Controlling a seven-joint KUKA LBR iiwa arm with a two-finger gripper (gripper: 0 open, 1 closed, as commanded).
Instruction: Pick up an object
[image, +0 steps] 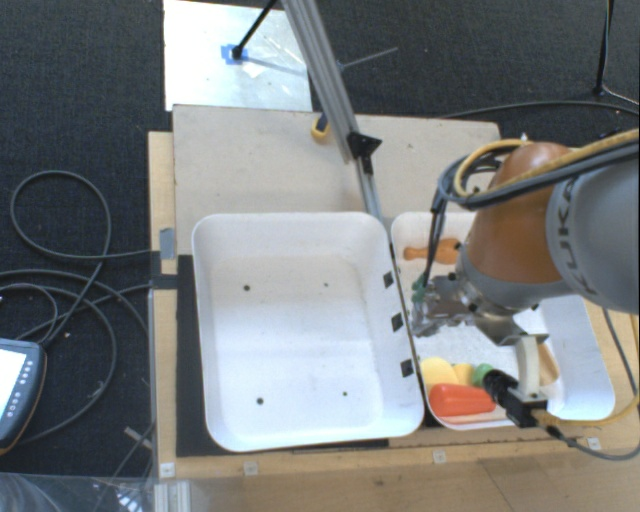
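Crowded: end effector (436, 312) grip state untellable, beside orange carrot-shaped toy (461, 400); risks nudging adjacent yellow toy (437, 372) or bin wall (398, 300).

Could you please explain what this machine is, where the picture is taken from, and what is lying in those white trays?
You are looking down at a slant from one fixed camera above a bench. The grey and orange thing entering from the right is a robot arm; its job is to pick up an object. It hangs over the right bin, hiding much of it. Near that bin's front corner lie a yellow object, a red-orange one and something small and green; an orange piece sits near the back. The left bin stands beside it. I cannot see anything held.
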